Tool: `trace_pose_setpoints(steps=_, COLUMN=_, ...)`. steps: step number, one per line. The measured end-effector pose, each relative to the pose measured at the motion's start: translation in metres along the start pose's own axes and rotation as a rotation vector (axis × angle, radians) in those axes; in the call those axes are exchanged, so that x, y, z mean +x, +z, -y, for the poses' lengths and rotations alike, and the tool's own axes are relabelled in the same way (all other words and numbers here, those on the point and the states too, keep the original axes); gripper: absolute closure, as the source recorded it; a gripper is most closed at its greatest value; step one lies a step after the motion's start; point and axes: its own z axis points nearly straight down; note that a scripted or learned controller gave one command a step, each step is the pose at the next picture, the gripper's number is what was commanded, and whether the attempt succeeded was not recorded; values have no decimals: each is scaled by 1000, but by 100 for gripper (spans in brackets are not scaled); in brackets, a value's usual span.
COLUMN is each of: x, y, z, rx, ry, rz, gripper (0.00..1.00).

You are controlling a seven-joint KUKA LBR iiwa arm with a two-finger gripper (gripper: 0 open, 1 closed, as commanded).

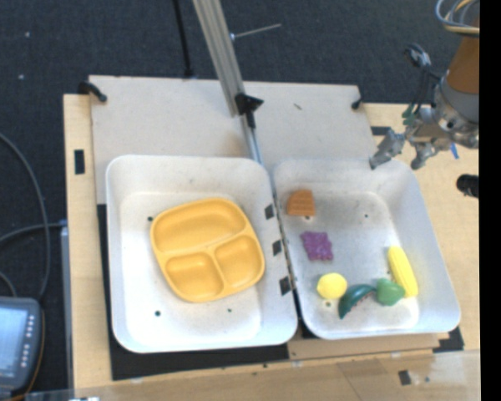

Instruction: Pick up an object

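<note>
The bench [83, 224] fills the middle of the frame and carries two white bins side by side. The left bin [134, 324] holds a yellow tray [207, 247] with three compartments. The right bin [430, 241] holds the small things that could be picked: a yellow corn [402, 271] along its right side, an orange block [300, 203] at its upper left, a purple piece [316, 246] below that, a yellow ball [331, 286] near the lower middle, and a green piece [390, 292] with a dark green piece [355, 298] touching it.

Judging by this, the task is barely begun: every object lies in the bin and none is lifted.

The arm [462, 73] enters at the upper right of the frame, its wrist above the right bin's upper right corner. The gripper [405, 150] hangs over that rim, well apart from all the objects. The jaws look spread and hold nothing.
</note>
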Motion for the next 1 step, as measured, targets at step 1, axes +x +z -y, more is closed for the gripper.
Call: trace_pose_setpoints(steps=1, x=2, y=63, z=-2, rx=0, ry=-4, rz=-1, gripper=0)
